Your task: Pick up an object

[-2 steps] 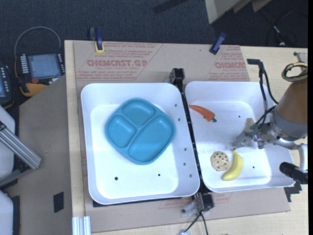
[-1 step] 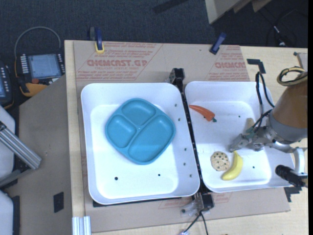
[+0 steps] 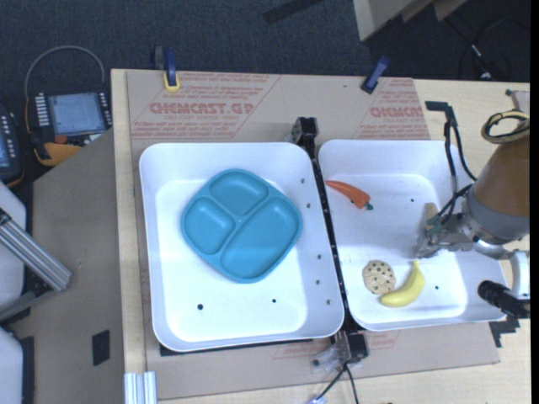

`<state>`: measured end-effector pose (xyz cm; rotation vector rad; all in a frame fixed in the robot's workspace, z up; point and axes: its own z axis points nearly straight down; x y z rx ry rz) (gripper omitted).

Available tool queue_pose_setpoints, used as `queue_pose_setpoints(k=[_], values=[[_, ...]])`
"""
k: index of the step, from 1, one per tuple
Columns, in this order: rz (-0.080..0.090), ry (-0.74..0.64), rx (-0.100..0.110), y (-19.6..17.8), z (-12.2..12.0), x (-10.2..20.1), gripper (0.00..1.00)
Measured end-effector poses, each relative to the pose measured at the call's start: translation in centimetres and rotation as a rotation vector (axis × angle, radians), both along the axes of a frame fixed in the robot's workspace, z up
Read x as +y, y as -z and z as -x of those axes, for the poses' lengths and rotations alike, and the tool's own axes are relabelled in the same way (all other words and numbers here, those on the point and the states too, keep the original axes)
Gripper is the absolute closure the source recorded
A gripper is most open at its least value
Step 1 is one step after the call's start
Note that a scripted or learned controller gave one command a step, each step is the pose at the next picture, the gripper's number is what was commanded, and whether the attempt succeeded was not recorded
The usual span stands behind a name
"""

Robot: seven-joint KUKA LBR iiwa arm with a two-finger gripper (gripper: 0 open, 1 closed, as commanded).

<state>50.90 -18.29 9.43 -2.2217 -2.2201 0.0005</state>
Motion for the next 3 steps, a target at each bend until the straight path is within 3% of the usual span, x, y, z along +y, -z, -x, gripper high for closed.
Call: queue_pose_setpoints(k=[3], values=[[0.004, -0.002, -0.009, -17.7, -0.5, 0.1, 1.0]])
